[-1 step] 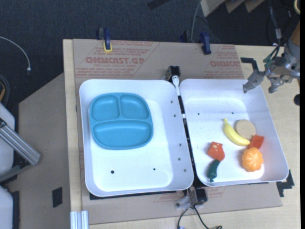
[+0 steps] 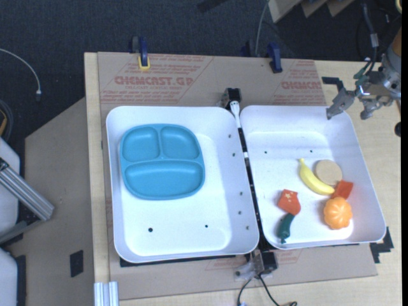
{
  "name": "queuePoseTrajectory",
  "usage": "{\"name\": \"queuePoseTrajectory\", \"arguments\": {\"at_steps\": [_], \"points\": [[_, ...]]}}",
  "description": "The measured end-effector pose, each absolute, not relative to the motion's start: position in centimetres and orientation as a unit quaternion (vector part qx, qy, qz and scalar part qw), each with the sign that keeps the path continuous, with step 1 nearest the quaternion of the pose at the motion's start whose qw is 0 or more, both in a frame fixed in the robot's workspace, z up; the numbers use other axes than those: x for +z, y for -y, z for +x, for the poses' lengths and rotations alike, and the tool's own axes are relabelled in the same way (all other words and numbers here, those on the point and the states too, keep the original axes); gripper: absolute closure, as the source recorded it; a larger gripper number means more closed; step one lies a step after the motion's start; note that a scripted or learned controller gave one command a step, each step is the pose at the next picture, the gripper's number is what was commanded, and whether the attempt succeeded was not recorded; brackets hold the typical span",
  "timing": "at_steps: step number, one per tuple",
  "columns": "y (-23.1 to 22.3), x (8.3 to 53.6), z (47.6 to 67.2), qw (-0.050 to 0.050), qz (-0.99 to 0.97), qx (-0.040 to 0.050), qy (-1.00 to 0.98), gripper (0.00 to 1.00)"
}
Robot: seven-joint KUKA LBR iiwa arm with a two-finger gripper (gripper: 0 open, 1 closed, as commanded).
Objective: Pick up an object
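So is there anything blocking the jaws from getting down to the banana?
Nothing visible does. The gripper hangs over the far right corner of the right bin, and bare white floor lies between it and the banana. A round tan piece touches the banana's right side, which could crowd a grasp.

Red lettering is printed on the brown board (image 2: 191, 75) under the two bins. At the far left, "CHEMCAST G.P" is read, with a line of smaller print beneath it that is too small to be made out. At the far right, the same lettering is partly seen, cut off by the right bin (image 2: 357, 145).
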State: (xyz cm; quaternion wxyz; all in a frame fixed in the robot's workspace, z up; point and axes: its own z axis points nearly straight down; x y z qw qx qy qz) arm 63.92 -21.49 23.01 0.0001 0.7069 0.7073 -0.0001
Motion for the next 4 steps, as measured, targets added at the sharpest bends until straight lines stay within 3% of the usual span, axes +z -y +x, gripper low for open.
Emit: {"name": "queuePoseTrajectory", "arguments": {"at_steps": [3, 4], "points": [[20.8, 8.9, 63.2, -0.003, 0.707, -0.0015, -0.707, 0.00], [20.9, 10.4, 63.4, 0.001, 0.706, 0.0003, -0.708, 1.00]]}}
